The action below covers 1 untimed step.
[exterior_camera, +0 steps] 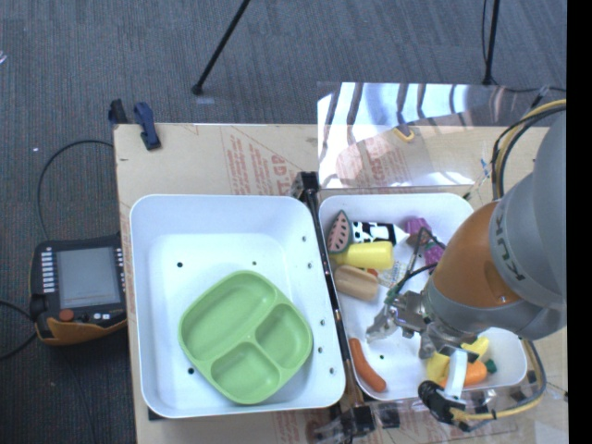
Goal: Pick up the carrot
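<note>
The carrot (473,374), orange with a green top, lies in the near right corner of the right bin (458,202). A yellow toy (446,364) rests against it, and the arm's wrist partly covers both. My gripper (393,322) hangs low over the middle of that bin, to the left of the carrot and apart from it. It is above bare bin floor, between a tan bun-like toy (356,283) and a red-orange sausage (368,365). Nothing shows in its grasp.
The right bin's far side holds a watermelon slice (339,232), a yellow block (370,254), a black-and-white toy (375,233) and a purple toy (416,227). A green divided plate (245,336) lies in the left bin (157,248). A teach pendant (79,289) sits left of the bench.
</note>
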{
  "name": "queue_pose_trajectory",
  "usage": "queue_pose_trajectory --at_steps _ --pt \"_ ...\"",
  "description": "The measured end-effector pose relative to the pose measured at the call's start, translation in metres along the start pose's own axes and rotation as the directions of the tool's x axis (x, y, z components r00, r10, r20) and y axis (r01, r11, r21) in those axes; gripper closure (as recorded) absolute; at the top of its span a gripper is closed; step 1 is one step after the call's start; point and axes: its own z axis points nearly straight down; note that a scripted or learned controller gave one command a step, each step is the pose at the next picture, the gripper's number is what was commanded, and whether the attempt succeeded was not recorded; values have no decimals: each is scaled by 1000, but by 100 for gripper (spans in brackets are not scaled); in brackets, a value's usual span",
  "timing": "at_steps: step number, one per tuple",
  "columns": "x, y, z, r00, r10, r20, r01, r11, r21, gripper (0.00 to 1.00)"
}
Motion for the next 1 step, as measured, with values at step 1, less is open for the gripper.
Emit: queue_pose_trajectory --at_steps 1 --pt "0 -2 -8 1000 1 -2 -1 1000 11 100"
